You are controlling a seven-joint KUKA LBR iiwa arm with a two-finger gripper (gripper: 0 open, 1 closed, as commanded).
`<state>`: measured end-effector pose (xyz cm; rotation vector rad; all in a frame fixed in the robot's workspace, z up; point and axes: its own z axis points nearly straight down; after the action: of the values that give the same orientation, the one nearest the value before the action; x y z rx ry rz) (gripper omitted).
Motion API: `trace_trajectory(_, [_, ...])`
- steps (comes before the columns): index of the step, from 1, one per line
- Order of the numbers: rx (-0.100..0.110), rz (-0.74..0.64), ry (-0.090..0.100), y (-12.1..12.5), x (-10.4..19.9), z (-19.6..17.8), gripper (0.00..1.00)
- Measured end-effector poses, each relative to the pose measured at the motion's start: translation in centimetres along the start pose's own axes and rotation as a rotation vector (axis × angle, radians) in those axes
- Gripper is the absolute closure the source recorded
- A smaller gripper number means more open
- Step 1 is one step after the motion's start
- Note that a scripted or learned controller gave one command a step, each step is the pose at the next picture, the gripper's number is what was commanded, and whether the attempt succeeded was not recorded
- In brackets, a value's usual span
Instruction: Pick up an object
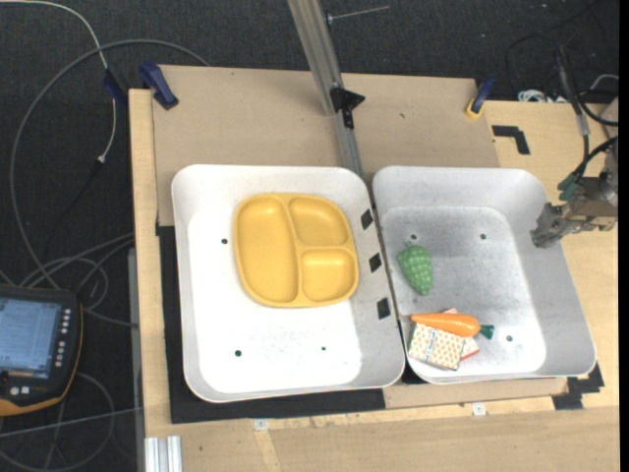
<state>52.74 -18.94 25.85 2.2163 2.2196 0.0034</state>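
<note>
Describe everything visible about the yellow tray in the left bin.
The yellow tray is a smooth, plastic-looking divided plate with rounded corners and three compartments: one long one on its left, two smaller ones on its right. It lies flat, slightly rotated, in the upper middle of the left bin, resting on the bin floor. Nothing is in it.

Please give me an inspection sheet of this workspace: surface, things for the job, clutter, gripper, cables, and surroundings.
Surface: wooden bench bearing the left bin and the right bin, side by side.
Job's things: in the right bin, a green toy, a toy carrot and a patterned packet; the carrot lies across the packet's top edge.
Clutter: yellow divided tray in the left bin.
Gripper: gripper at the right bin's right rim, holding nothing seen.
Cables: white cable on the dark floor at left.
Surroundings: handheld screen at left, blue clamp on a bench corner.
</note>
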Motion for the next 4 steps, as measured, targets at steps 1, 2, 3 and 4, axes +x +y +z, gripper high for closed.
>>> trace_trajectory(1, [0.007,-0.006,0.006,-0.6,6.3,-0.1,1.0])
trace_trajectory(2, [0.008,-0.006,0.006,-1.0,12.6,0.3,1.0])
trace_trajectory(3, [0.008,-0.006,0.006,-1.3,18.4,0.2,1.0])
trace_trajectory(4, [0.011,-0.005,0.005,-3.2,23.1,2.0,1.0])
